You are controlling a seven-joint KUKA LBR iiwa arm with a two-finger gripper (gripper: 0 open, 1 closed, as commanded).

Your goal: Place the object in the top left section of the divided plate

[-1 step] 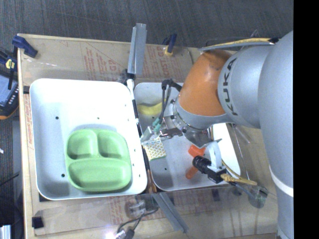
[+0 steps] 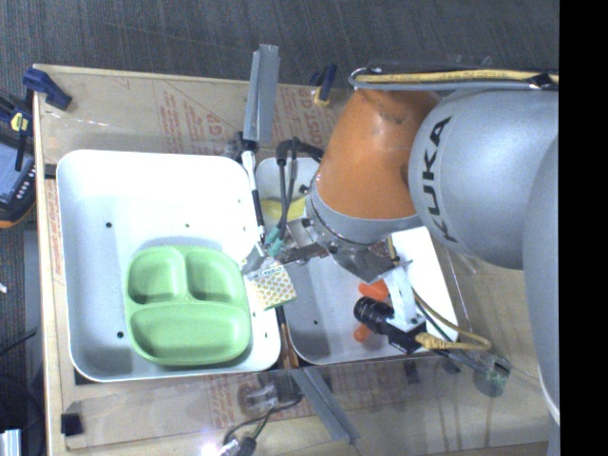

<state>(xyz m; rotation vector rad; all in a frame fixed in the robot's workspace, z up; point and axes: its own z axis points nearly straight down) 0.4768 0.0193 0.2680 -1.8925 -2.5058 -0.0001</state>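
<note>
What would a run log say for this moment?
arm: above right bin | green divided plate: left bin | checkered object: between bins

One fixed camera looks steeply down on both bins [image 2: 85, 255] from above.

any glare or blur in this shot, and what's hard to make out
Camera view: even lighting, soft glare on the orange band and grey arm; the green plate is sharp; the arm hides much of the right bin; the small checkered object is too blurry to identify.
</note>
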